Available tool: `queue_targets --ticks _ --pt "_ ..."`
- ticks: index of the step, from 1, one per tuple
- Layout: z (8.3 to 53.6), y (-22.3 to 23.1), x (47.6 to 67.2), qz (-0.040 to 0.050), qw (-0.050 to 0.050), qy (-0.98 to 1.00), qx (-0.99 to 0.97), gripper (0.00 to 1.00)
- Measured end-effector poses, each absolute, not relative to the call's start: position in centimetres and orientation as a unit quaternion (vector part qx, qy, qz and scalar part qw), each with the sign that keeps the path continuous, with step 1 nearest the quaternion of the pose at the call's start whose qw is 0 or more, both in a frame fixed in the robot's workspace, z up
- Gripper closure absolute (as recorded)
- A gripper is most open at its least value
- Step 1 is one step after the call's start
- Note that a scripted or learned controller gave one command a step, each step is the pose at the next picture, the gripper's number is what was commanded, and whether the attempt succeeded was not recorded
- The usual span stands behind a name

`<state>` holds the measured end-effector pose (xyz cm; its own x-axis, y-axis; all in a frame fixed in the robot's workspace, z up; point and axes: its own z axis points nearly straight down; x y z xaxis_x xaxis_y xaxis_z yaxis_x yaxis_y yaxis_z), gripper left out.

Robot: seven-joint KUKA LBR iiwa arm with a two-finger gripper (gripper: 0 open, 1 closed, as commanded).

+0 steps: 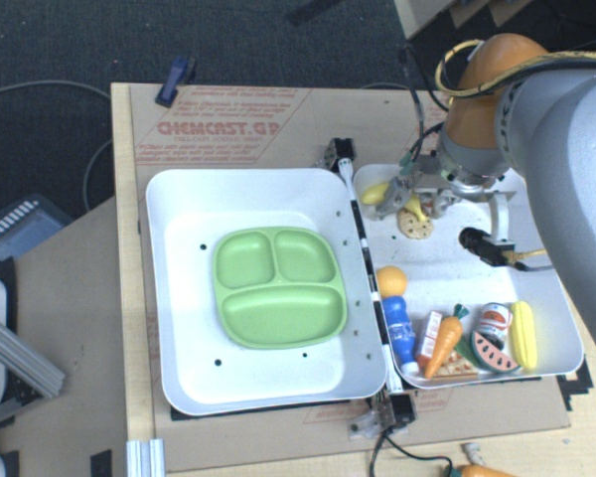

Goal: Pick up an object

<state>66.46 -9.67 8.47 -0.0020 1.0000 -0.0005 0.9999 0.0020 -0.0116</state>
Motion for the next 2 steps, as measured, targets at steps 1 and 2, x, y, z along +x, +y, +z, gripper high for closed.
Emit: queue_targets --ticks 1,2 --pt "8.4 -12.1 66.5 0.0021 0.002 -0.707 -0.707 0.0" --pt "10.2 -13.3 57.0 0.0003 0.0 -0.707 -0.708 0.0"
